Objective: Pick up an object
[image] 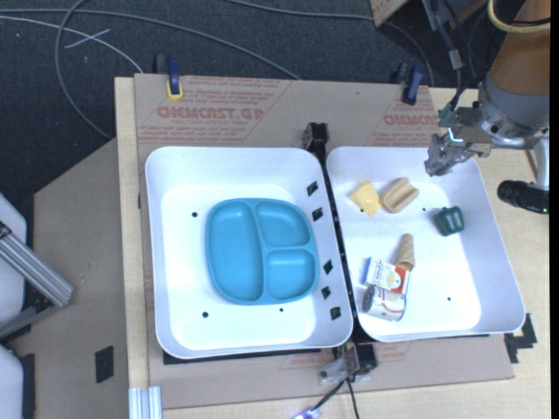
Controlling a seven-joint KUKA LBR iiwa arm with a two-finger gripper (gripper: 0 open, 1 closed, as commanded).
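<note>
Surroundings: cardboard sheet point(262, 103) under both bins, blue clamp point(174, 81) at its far left edge, second blue clamp point(411, 83) at far right. Grey cables point(105, 33) loop on dark floor beyond the bench. Black clips point(316, 136) run along the seam between bins.
Obstructions: nothing lies over the right-bin items; all apart from the gripper.
Left bin point(166, 199): holds one blue divided plate point(260, 250), three compartments, roughly centred.
Right bin point(498, 269): yellow block point(366, 198) touching a tan bread-like piece point(400, 195) near the far side; dark green small object point(450, 221) to their right; tan cone-like piece point(405, 250) mid-bin; red-and-white carton point(385, 288) just beside it, near front edge.
Arm: grey with orange band point(524, 51), enters from right.
Gripper point(439, 162): over far right corner of right bin, above and near the green object.
Jaws: too small and blurred, cannot tell spread; nothing visible between them.
</note>
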